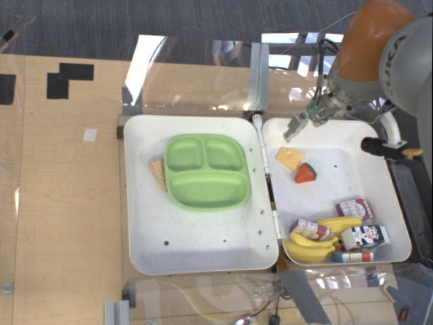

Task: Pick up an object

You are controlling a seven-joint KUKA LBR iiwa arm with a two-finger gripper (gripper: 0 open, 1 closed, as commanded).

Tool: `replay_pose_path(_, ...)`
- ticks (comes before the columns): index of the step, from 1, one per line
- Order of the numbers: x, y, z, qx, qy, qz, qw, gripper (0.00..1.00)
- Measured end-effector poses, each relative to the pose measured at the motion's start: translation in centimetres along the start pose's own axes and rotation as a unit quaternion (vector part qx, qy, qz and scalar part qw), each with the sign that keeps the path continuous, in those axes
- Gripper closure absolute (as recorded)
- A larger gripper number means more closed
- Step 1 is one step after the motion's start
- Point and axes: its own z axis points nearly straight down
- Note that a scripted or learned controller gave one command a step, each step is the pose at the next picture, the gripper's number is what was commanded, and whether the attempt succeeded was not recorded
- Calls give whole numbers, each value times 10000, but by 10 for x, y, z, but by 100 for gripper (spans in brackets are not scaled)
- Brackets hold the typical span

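My gripper (306,119) hangs over the back left part of the right bin (389,181), open with nothing between its fingers. Just in front of it lie a yellow cheese wedge (289,158) and a red strawberry (305,173). In that bin's front right corner sit two bananas (312,248), several small cartons (354,209) and a marker (352,256). The left bin (196,249) holds a green divided plate (206,171) with a tan cracker (158,173) against its left side.
A metal divider rail (265,175) runs between the two bins. The grey arm with its orange band (369,39) fills the upper right. A black handle-like part (382,147) juts over the right bin's right edge. Clear plastic panels stand behind the bins.
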Motion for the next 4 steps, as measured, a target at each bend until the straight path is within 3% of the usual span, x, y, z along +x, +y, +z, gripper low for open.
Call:
replay_pose_path(1, -7, -36, 92, 7, 4, -165, 9999, 0)
replay_pose_path(2, 7, -21, 0, 5, -1, 755, 9971, 0)
replay_pose_path(3, 44, 21, -51, 10, 5, 1044, 9945, 0)
replay_pose_path(4, 18, 13, -24, 24, 5, 1194, 9928, 0)
